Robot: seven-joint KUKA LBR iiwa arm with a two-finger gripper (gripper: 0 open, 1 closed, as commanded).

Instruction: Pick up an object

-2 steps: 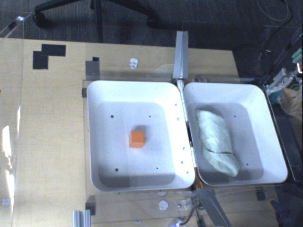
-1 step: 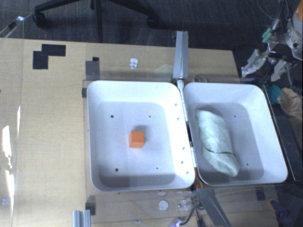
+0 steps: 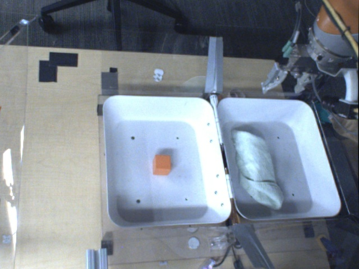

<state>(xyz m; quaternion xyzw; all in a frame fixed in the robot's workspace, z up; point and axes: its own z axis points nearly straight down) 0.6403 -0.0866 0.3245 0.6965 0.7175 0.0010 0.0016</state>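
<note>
Two white bins side by side on the wooden desk. Left bin holds one small orange cube, sitting flat on the floor of the bin, a bit left of its centre, well apart from all four walls — nothing touching it, nothing over it. Right bin holds a pale folded cloth, lying lengthwise from the middle toward the lower edge, near the bin's left wall.

Arm in the upper right corner of the frame, orange band visible at the top edge. Its hand hangs above the desk just past the upper rim of the right bin, outside both bins, well apart from cube and cloth. Fingers look spread, nothing between them.

Around: grey metal post standing at the seam between the bins, upper middle. Black tape patches on the desk, upper left. Small white object on the desk above the left bin — too small to tell what. Black chair base on the dark floor along the top. Cables trail along the right side by the arm.
</note>
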